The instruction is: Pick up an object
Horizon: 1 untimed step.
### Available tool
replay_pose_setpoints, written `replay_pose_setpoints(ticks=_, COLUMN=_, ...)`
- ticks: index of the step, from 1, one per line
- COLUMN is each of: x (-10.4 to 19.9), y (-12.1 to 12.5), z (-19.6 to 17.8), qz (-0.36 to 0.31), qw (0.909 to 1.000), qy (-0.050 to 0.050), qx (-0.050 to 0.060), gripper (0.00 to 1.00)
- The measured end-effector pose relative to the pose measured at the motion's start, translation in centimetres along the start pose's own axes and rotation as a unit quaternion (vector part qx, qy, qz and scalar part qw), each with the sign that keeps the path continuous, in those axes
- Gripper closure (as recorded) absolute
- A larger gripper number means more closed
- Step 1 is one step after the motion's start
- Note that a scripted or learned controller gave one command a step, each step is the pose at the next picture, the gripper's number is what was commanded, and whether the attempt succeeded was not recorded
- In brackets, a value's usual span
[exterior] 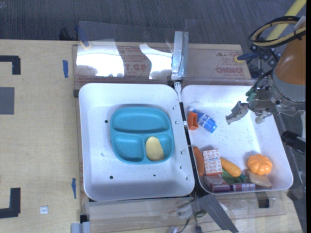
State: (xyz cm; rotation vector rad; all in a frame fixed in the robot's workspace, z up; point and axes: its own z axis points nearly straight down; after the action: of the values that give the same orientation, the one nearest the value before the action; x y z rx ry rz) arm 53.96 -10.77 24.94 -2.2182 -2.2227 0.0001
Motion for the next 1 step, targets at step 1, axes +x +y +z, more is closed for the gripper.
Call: replay_pose_setpoints(ticks=1, x=0.14, y=11.22, z=16.13, qz=0.018, qw=0.9998, qy=-0.001, qx=-0.007, gripper=0.0)
